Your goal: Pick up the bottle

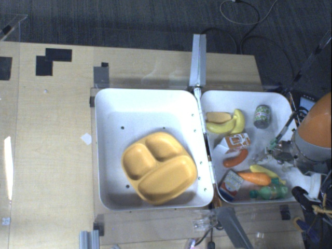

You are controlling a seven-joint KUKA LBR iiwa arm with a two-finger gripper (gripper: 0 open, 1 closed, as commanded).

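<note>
Pale wood benchtop [52, 139] carries two shallow white bins side by side, with dark carpet and a looped cable beyond. In the left white bin [109, 118] sits a yellow three-part plastic tray [158, 166]. The right white bin [282, 100] is crowded: a yellow banana [236, 122], a small silvery can [262, 115], a red sausage-shaped toy [236, 158], an orange carrot [254, 178], and, along the near edge, the green plastic bottle [267, 192] lying on its side. The grey arm with its orange band [316, 126] leans in from the right, its two-finger gripper [276, 150] poised low over the clutter, well short of the bottle; whether it is spread or closed I cannot tell. This looks like the approach: it must next shift toward the near edge and descend over the bottle.
</note>
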